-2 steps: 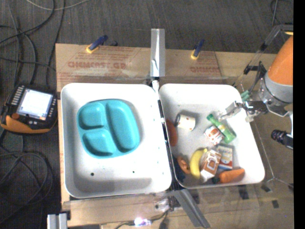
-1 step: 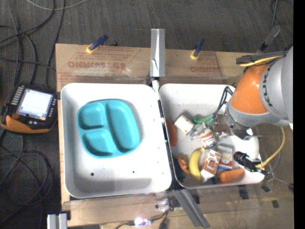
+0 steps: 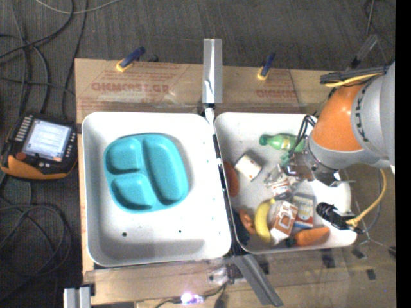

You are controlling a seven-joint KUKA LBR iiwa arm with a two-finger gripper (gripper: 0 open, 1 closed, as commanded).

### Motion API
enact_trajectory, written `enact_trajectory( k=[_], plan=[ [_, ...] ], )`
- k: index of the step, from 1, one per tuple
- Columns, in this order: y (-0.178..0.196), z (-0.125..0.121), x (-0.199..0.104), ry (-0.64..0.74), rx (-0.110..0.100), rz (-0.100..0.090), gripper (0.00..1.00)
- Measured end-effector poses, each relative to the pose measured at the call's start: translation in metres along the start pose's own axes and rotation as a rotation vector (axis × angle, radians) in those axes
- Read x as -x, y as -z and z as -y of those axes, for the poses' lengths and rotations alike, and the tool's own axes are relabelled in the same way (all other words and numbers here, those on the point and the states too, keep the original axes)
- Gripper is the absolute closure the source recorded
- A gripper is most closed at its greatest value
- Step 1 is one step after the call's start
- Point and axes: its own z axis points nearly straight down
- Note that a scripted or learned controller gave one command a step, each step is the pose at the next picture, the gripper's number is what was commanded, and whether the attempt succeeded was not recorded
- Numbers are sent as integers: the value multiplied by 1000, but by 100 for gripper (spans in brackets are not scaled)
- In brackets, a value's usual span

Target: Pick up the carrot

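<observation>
- Nearest the camera ran the near edge of the worktop (image 3: 154, 271), a pale board that carried two shallow white bins side by side.
- On the dark floor to the far left lay a teach pendant (image 3: 40, 145) with a lit screen, cables trailing around it.
- The left bin (image 3: 96, 236) held a turquoise divided tray (image 3: 146, 171) and nothing else that could be made out.
- The right bin (image 3: 225, 133) was crowded: a reddish sausage-like item (image 3: 232, 177) by its left wall, a small white box (image 3: 248, 166), a banana (image 3: 262, 219), printed packets (image 3: 287, 215) and a green bottle (image 3: 277, 140) at the far side.
- The carrot (image 3: 311, 236) lay flat in the near right corner of that bin, just beside the packets and close to the near wall.
- It looked stiff, light and smooth-skinned, likely to roll or slip; a pinch across its thick middle seemed the safest hold, though the wall and packets left little room for fingers.
- The claw (image 3: 297, 167) hovered over the bin's middle, apart from the carrot; whether it was spread or pressed together could not be told.
- The arm's orange band (image 3: 340, 124) sat far right.
</observation>
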Motion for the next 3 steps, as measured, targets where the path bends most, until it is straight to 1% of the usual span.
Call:
enact_trajectory(
  k=[1, 2, 3],
  plan=[
    [79, 29, -62, 396, 3, 3, 100],
    [79, 29, -62, 395, 3, 3, 0],
    [3, -5, -33, 313, 2, 2, 0]
  ],
)
